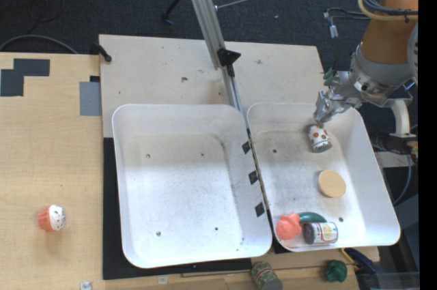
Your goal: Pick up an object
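The two bins (181,119) look like white plastic — smooth, faintly sheened, speckled with grey scuffing. The bench (41,145) at left shows pale wood grain, matt. The board (164,70) behind the bins is a dull cream with dark marks. A rail (205,12) of ribbed, silvery metal slants across it. The arm (390,29) has a glossy orange band over matt grey casing. The disc (332,183) looks like matt tan wood or cork — which, I cannot tell. The jar (321,233) shines like glass.
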Controlling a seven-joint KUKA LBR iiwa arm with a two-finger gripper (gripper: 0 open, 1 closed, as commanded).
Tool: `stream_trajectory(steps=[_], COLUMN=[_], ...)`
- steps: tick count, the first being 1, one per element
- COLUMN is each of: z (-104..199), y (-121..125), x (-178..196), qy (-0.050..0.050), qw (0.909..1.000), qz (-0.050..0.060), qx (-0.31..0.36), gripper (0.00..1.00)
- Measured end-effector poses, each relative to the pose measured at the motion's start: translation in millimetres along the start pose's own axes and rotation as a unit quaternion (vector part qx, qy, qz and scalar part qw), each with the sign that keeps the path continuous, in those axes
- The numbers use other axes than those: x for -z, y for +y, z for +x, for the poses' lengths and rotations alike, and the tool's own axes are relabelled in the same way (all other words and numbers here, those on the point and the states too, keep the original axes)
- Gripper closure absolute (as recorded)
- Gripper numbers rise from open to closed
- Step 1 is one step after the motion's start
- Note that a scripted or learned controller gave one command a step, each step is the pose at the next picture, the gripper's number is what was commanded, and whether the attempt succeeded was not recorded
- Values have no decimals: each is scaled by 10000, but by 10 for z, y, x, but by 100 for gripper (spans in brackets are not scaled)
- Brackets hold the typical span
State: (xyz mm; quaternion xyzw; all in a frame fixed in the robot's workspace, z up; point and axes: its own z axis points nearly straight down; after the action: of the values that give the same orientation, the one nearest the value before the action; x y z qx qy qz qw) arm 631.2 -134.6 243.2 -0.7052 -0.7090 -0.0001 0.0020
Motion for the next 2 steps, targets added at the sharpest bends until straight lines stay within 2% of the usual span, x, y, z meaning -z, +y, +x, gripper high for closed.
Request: stream_trajectory(steps=[2], z=[1107], y=[30], x=[-174], qy=[-2], qw=[10000], qz=[12], qx=[-7], gripper=[100])
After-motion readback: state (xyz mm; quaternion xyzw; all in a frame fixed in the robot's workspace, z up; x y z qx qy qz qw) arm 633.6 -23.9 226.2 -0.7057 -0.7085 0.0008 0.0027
